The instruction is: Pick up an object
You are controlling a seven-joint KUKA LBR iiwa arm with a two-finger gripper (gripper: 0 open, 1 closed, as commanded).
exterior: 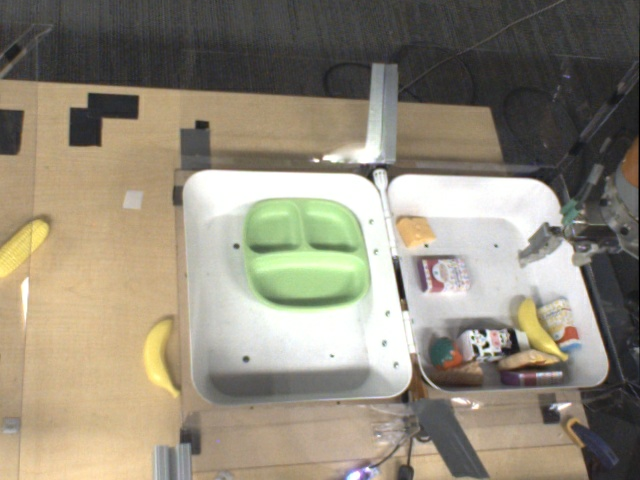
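While nothing is seen between the fingers of the two-finger tool [548, 243], the pick is judged not yet done. The tool is seen at the right edge of the right shallow white bin [480, 193], above its upper right part, with no object under or touching it; whether it is released or clenched cannot be told from this view, as the fingers are too small and blurred. Candidate objects are all seen lying in the right bin: an orange-tan block [416, 232] near the upper left corner, a small white and red packet [443, 274] just below it, and a cluster along the lower wall made up of a yellow plastic banana [535, 330], a black and white cow-patterned bottle [490, 344], a red and green rounded toy [441, 350] and a purple tube [530, 376]. The banana is the nearest item to the tool, but still apart from it. The left shallow white bin [200, 298] holds only a light green divided plastic tray [305, 251]. A second yellow banana [159, 356] and a yellow corn cob [22, 248] lie on the wooden desk [90, 318], outside the bins. Left to do, as judged: target choice, descent, closure, lift.
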